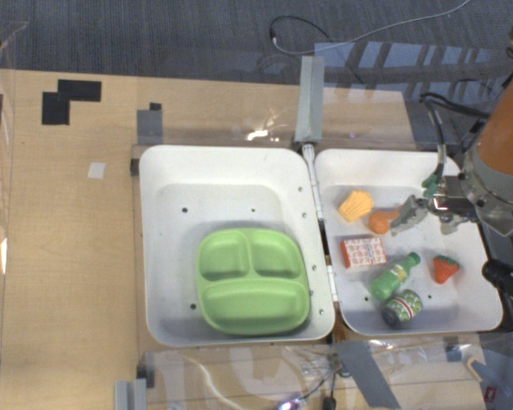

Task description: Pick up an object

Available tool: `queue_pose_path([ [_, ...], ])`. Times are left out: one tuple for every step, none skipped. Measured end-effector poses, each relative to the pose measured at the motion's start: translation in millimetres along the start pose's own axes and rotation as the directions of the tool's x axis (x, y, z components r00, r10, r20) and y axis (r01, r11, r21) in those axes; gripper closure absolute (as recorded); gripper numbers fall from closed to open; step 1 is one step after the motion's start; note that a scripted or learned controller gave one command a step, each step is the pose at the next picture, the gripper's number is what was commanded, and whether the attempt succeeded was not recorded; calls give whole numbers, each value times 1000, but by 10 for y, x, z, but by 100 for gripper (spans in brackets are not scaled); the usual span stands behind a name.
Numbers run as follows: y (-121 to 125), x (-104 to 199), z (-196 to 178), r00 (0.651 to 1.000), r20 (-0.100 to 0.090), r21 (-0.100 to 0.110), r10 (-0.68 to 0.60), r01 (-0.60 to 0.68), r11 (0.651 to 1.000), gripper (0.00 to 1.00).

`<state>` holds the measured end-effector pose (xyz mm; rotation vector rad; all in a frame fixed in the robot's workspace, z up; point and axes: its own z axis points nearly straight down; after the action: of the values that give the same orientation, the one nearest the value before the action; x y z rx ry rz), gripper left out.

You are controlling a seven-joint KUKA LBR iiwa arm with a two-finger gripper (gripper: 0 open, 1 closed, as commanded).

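A wooden bench [68, 254] is carrying two shallow white bins side by side, seen from above at a slant. The left bin [227, 173] is holding a green divided plate [252, 280], which is lying flat toward the near side of the bin. The right bin [470, 314] is holding several small things. A yellow wedge-shaped piece [355, 204] is sitting near the bin's far left corner. Just beside it, toward the middle, an orange rounded piece [380, 221] is lying on the bin floor. Below those, a small red and white box [362, 251] is resting flat near the left wall. A green bottle [392, 278] is lying on its side near the middle, and a dark can with a green label [402, 307] is lying just beside it, closer to the near edge. A red strawberry-shaped piece [445, 268] is sitting toward the right side, apart from the bottle. The arm is reaching in from the right, and its end effector [408, 214] is hanging over the right bin, pointing left, with its tip right next to the orange rounded piece. It is not possible to tell whether the end effector is released or clenched, and nothing can be seen gripped in it.
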<state>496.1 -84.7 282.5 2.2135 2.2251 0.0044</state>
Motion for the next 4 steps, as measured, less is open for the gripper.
queue_pose_path([
  [852,140,840,1000,-1,3,-9,9,1000,0],
  [1001,-81,1928,993,3,-11,-117,117,993,0],
  [447,-115,1921,987,2,-9,-164,164,986,0],
  [477,-101,1798,986,2,-17,-165,165,986,100],
])
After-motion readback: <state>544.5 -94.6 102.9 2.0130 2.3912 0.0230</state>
